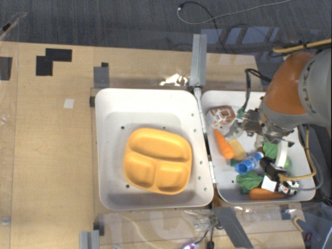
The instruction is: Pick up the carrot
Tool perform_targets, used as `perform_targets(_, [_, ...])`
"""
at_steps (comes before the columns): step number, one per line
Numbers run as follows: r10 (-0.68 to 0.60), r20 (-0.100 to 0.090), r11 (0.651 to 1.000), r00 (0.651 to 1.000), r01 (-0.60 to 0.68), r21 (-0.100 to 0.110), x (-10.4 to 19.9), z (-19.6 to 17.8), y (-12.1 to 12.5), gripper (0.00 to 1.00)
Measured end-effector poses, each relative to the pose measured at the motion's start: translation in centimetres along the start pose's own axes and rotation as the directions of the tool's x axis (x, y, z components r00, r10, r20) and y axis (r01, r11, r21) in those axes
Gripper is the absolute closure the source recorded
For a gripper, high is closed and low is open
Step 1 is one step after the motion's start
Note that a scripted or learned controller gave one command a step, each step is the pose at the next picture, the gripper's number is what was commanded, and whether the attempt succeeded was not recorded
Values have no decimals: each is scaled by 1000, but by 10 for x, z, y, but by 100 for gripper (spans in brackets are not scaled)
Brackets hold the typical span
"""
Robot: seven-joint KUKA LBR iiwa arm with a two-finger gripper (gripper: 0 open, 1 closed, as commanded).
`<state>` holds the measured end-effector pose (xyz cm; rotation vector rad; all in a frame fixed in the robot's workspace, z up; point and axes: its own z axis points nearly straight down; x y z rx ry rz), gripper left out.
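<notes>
A: Carrot is in the right bin, near its left wall. It lies on a slant, with a pale yellow block just beside it.

B: Where is the claw?

A: The gripper hangs over the middle of that bin, up and to the right of the carrot. It is too dark and small there, so I cannot tell how it is set or if it has anything.

B: What could go wrong?

A: The bin is crowded. A blue bottle and green toys sit close by, so I think the claw could bump them or grab the yellow block. Another orange thing lies at the bottom, so it might pick that one. The yellow tray in the left bin is well away.
</notes>
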<state>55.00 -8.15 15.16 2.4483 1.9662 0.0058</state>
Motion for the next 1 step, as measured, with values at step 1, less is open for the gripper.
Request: perform_targets(1, [335,-6,942,942,-335,-10,-5,62,1,0])
